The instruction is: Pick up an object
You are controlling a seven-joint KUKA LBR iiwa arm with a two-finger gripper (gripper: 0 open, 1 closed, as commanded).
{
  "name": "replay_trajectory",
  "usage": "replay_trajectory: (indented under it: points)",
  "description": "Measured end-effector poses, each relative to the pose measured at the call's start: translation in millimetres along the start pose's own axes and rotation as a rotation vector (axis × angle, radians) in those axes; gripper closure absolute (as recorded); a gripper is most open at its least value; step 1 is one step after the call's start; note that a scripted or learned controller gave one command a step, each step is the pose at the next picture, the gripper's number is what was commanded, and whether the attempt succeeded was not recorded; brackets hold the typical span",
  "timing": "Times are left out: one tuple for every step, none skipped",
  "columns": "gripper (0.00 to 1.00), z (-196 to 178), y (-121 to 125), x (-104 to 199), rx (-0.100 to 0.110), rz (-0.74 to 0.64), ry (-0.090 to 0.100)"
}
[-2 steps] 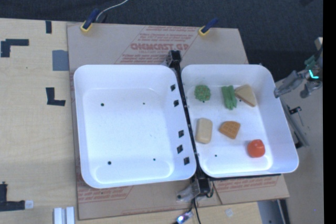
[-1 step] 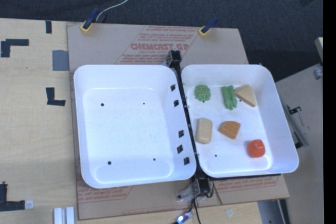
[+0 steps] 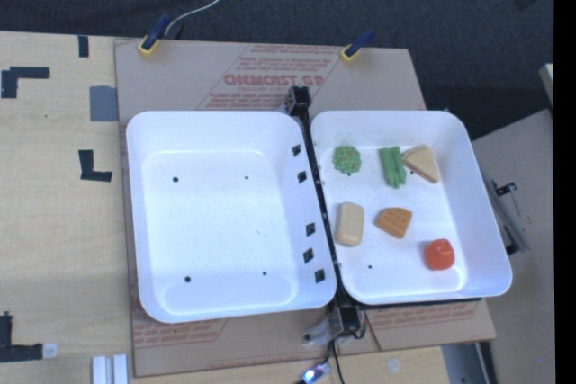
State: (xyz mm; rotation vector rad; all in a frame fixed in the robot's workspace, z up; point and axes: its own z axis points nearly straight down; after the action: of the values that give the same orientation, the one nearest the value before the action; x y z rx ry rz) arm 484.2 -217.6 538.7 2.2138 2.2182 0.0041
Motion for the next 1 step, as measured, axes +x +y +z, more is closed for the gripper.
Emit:
replay_trajectory:
  points:
    - [1.00,-6.8,0.6,-0.2,0.005,0.001,0.000]
